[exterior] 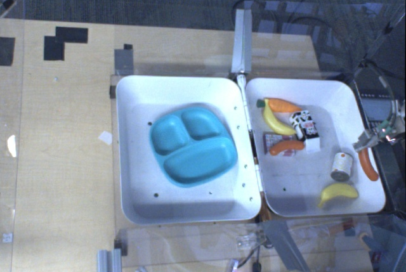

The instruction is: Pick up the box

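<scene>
The left bin [127,156] holds a blue divided plate [192,146] in its middle, with bare white floor all round it. In the right bin [346,90], the box [304,124], black and white, sits in the upper middle. A banana [276,120] touches its left side and an orange sausage [286,147] lies just below. The far right corner is open floor. A can [341,166] and a second banana [337,193] lie near the lower right. The gripper [379,136] hangs over the right rim, well apart from the box; I cannot tell whether it is open or closed.
</scene>
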Controlling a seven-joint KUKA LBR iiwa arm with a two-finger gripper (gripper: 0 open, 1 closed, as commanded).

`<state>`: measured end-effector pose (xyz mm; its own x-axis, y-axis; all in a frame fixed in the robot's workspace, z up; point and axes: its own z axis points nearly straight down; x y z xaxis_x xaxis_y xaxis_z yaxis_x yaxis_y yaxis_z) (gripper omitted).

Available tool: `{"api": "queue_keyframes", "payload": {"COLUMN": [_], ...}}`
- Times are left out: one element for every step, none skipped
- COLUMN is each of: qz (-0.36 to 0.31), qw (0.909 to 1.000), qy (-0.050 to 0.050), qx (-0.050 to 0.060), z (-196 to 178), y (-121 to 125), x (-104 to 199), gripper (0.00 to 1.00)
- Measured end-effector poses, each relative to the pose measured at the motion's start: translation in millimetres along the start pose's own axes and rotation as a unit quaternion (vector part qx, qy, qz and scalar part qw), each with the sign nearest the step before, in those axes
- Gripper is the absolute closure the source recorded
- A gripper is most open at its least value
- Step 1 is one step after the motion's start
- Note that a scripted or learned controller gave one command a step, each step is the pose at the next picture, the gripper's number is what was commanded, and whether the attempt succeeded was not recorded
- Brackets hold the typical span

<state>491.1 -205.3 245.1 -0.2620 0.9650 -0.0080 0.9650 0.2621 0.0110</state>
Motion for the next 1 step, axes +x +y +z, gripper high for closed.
{"api": "queue_keyframes", "payload": {"qz": [-0.003], "qw": [1.0000], "qy": [-0.002], "qx": [-0.003], "z": [-11.6], "y": [2.4], "x": [-0.2], "gripper": [1.00]}}
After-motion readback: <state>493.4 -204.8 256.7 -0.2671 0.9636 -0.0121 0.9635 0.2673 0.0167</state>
